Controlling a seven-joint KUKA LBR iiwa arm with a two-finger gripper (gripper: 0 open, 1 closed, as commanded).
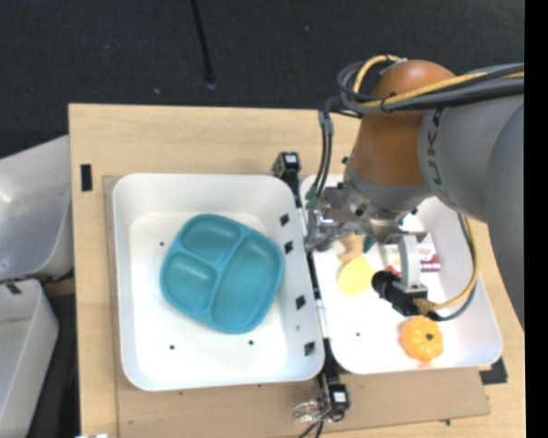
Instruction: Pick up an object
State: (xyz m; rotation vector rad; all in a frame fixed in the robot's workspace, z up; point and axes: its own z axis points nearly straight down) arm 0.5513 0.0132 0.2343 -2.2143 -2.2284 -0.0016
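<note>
The grey arm (475, 153) reaches in from the right, and its orange band (397, 126) sits directly above the right-hand bin (479, 336), so the wrist covers much of that bin's upper half. The tool (361, 231) hangs beneath the wrist over the upper left part of this bin, close to the divide between the two bins; the wrist and cabling hide it too much to tell whether it is released or clenched, and nothing can be seen held in it. Just below the tool lies a pale yellow object (353, 276), very near it, though contact cannot be judged from this slant. Lower right of that, near the bin's bottom edge, sits a small orange pumpkin-like object (421, 338), well apart from the tool. A red and white item (426, 258) lies to the right of the tool, partly hidden by a black fitting and yellow cable. The left-hand bin (132, 336) holds a blue sectioned plate (222, 272), lying flat near its centre. Both bins rest side by side on the light wooden tabletop (164, 126).
</note>
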